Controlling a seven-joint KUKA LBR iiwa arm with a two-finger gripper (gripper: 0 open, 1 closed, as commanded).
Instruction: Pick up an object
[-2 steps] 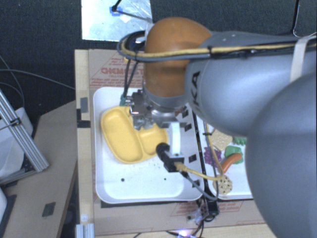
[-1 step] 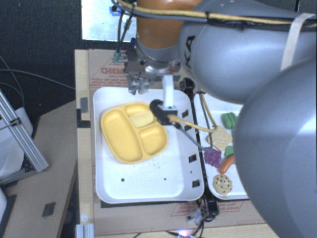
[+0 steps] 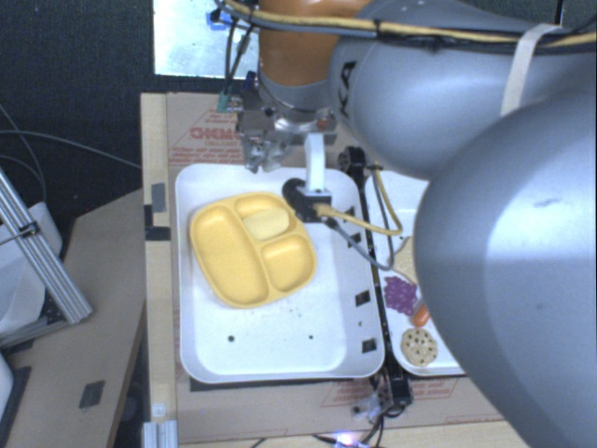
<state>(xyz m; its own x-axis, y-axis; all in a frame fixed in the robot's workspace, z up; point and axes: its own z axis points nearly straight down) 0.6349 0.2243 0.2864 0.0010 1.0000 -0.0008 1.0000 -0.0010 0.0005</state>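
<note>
A yellow divided plate (image 3: 250, 250) lies in the upper middle of the left bin (image 3: 270, 339). A paler yellow patch sits in its upper right compartment; I cannot tell whether that is a separate piece. My gripper (image 3: 265, 155) hangs over the far rim of the left bin, just above the plate's far edge and apart from it. Nothing can be seen held in it. The grey arm covers most of the right bin.
In the visible strip of the right bin (image 3: 396, 250) lie a bunch of purple grapes (image 3: 400, 294), a small orange piece (image 3: 422, 315) and a speckled cookie (image 3: 419, 347). Bare white floor surrounds the plate in the left bin.
</note>
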